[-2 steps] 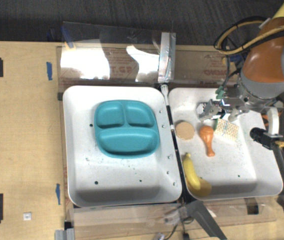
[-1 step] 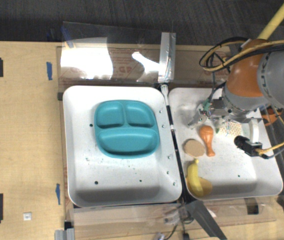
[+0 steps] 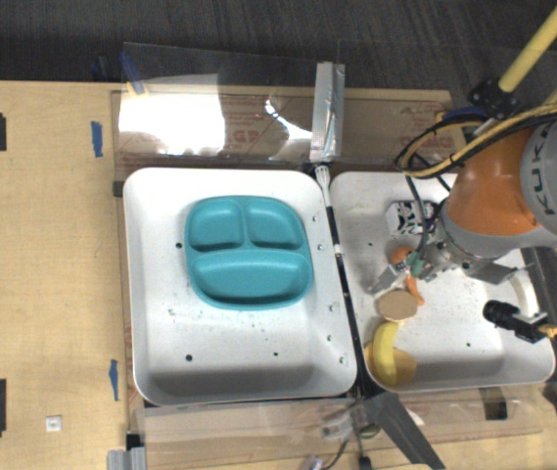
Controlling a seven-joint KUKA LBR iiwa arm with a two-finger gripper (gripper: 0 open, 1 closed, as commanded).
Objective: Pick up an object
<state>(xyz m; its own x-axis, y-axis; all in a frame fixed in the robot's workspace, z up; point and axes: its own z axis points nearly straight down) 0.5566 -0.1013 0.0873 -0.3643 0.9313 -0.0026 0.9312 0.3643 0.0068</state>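
Banana [image 3: 386, 352] lies in the right bin [image 3: 474, 355], at that bin's near left corner, close against the wall shared with the left bin [image 3: 151, 292]. Just beyond the banana, touching or nearly touching its upper end, sits a round tan piece [image 3: 397, 305], perhaps a cookie or small disc; the view is too coarse to name it. A small orange bit [image 3: 412, 285] shows just above that tan piece.

Directly over these, the arm [image 3: 498, 189] reaches down from the right, its orange band [image 3: 487, 194] above the wrist. Its hand [image 3: 417, 262] hangs low over the right bin, just beyond the tan piece and apart from the banana. Whether the hand is parted or closed cannot be told, as the wrist and cables hide it, and nothing can be seen gripped in it.

A teal divided plate [image 3: 249, 250] with 3 compartments lies flat in the middle of the left bin, well apart from the banana. The 2 bins rest side by side on the bench [image 3: 33, 282].
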